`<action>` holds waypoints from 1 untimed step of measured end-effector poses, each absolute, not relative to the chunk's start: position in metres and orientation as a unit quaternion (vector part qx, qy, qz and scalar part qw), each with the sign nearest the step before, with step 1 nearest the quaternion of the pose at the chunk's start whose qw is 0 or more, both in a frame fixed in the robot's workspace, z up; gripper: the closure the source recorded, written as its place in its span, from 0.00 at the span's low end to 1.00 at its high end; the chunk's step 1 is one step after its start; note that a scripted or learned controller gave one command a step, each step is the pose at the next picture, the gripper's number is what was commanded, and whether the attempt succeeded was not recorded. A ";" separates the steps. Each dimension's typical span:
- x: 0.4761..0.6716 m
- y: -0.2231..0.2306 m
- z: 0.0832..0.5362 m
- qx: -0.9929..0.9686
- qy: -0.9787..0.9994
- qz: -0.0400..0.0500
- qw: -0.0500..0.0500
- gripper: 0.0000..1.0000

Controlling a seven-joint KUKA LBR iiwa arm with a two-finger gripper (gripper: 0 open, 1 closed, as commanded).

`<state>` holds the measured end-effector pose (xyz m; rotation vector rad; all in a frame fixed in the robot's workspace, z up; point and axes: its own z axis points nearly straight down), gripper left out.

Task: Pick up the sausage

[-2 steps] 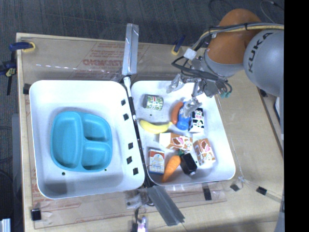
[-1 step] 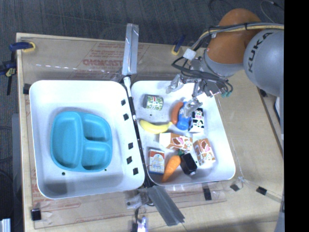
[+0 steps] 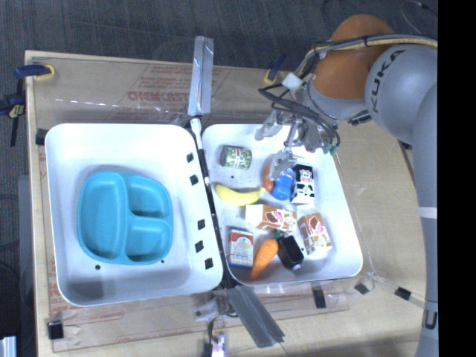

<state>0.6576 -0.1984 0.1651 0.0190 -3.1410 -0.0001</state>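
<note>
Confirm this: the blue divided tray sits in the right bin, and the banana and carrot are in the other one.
Not quite. The camera view shows the blue divided tray in the left bin. The banana and carrot are in the other one, the right bin.

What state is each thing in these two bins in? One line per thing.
Blue divided plastic tray: flat in left bin, nothing in it.
Yellow banana: lying on its side, right bin.
Orange carrot: lying, tip toward near rim.
Two-finger gripper: low over right bin.

Glossy white plastic bins (image 3: 111, 285); smooth blue plastic tray (image 3: 125, 218).
</note>
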 end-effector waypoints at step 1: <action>0.658 -0.198 0.165 0.006 -1.000 0.000 0.000 0.00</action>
